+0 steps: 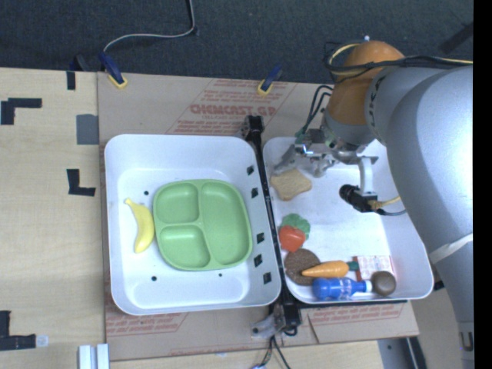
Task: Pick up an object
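My gripper (298, 158) hangs low over the far left part of the right bin (400, 241), just above and right of a tan slice of toast (290, 184). Whether it touches the toast is unclear. Toward the bin's front lie a red tomato with a green top (292, 234), a brown round patty (300, 261), an orange carrot (327, 268), a blue bottle (339, 287), a brown ball (383, 284) and a small white and red box (375, 265).
The left bin (127, 283) holds a green divided plate (204, 224) and a yellow banana (142, 224) beside it on the left. A black divider (261, 198) runs between the bins. The grey arm (430, 152) covers the right bin's right side.
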Controlling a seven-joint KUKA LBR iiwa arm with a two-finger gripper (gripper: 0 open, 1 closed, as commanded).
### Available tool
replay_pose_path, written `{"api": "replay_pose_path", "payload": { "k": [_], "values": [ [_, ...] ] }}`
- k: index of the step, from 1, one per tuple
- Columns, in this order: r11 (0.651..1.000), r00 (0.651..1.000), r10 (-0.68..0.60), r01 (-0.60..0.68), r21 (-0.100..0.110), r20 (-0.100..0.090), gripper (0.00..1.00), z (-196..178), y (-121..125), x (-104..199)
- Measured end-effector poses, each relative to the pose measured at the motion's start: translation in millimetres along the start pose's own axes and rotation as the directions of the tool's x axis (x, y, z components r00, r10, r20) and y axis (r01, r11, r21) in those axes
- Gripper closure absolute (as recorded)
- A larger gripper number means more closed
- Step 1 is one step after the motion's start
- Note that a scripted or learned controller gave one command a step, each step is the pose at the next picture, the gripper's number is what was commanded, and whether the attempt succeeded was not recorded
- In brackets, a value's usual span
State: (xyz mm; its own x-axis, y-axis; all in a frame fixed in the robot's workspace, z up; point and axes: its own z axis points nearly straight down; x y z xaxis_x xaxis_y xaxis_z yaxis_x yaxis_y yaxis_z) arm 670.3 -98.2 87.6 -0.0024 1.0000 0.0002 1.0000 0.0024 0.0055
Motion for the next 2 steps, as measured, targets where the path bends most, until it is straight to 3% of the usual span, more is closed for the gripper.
{"api": "replay_pose_path", "payload": {
  "k": [2],
  "values": [
    [1.0,1.0,0.001,-0.001,0.0,0.0,0.0,0.2,-0.1,2.3]
  ]
}}
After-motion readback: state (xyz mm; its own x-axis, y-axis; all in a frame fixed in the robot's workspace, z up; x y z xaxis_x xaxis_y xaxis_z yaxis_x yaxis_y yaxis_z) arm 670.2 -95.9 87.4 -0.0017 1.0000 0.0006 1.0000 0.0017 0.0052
